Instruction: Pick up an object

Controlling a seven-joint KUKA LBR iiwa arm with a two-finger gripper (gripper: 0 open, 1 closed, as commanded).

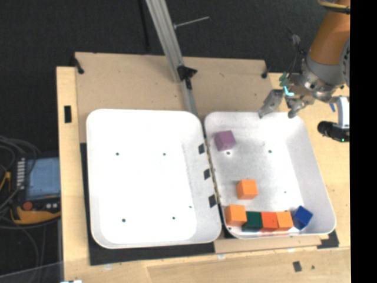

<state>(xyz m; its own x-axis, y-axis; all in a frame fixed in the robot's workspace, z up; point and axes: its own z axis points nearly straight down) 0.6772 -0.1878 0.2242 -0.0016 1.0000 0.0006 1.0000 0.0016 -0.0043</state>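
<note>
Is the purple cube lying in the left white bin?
No, the purple cube lies in the right white bin, near its upper left corner.

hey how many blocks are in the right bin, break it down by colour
Orange blocks: 4
Purple block: 1
Green block: 1
Blue block: 1
Total: 7

gripper [278,107] open, hovering over right bin [312,158] far corner (nothing between fingers); purple cube [224,140] sits apart, row of blocks [268,219] along near wall.
</note>
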